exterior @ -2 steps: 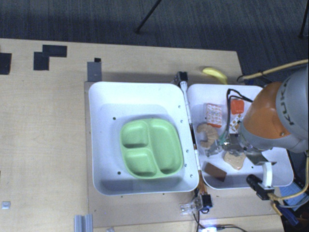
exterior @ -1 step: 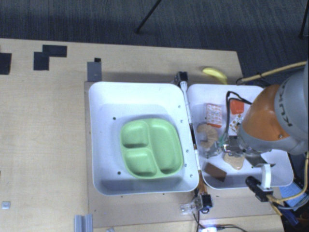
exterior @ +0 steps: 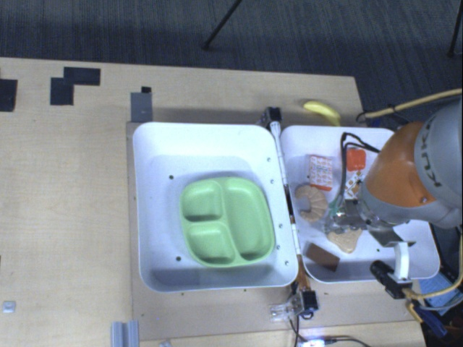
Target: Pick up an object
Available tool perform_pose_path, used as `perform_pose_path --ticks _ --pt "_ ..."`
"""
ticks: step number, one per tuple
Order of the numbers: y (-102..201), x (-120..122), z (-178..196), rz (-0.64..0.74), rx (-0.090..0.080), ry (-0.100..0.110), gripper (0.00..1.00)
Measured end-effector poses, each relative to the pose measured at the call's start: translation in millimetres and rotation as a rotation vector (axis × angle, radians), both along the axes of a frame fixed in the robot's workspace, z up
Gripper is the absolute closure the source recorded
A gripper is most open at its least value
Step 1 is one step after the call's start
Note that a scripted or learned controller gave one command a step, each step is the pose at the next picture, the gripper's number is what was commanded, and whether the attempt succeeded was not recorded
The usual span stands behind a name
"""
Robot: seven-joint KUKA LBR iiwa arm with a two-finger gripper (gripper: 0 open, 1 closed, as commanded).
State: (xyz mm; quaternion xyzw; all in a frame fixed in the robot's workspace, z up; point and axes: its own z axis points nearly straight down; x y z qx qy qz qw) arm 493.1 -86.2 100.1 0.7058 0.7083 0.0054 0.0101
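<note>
My gripper reaches down into the right bin, hanging from the grey arm with its orange band. It sits over a pile of small items: a tan, bread-like piece just to its left and another tan piece right below it. A brown block lies near the bin's front. A red and white packet and an orange packet lie toward the back. The arm hides part of the bin's right half.
The left bin holds a green divided plate. A yellow banana lies on the bench behind the right bin. Cables run at the right edge and by the front of the bins.
</note>
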Motion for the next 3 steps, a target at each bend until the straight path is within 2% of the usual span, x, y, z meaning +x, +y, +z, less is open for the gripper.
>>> perform_pose_path --ticks 1,2,3 --pt "0 -1 -1 -0.001 0.000 0.002 0.00" --pt "1 -2 -11 -0.004 -0.001 0.004 0.00" --pt "1 0 0 0.000 0.000 0.000 1.00"
